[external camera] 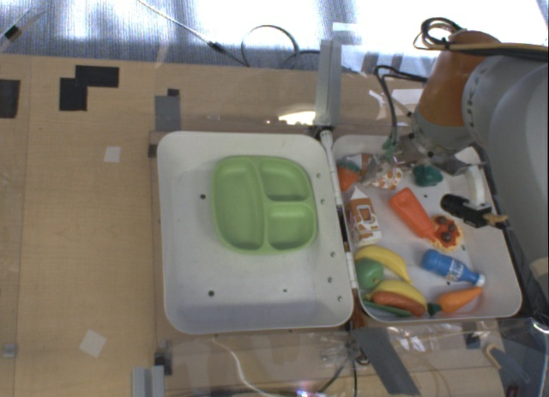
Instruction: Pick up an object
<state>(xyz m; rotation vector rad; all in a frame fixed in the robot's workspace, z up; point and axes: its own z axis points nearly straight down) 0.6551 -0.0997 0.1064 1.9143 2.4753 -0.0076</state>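
Note:
My gripper (397,155) hangs low over the far end of the right bin (506,288), under the grey arm with its orange band. It is just above a small orange-and-white packet (386,180), with a teal toy (427,176) to its right. Nearer lie an orange bottle (413,213), a small carton (364,220), a blue bottle (451,267), a banana (383,260) and a carrot (460,298). I see nothing held.
The left bin (184,292) holds a green divided plate (263,203). A green round fruit (369,275), a red pepper (400,303) and a small red-and-yellow toy (447,233) crowd the right bin's near half. A grey post (328,82) stands behind the bins' shared wall.

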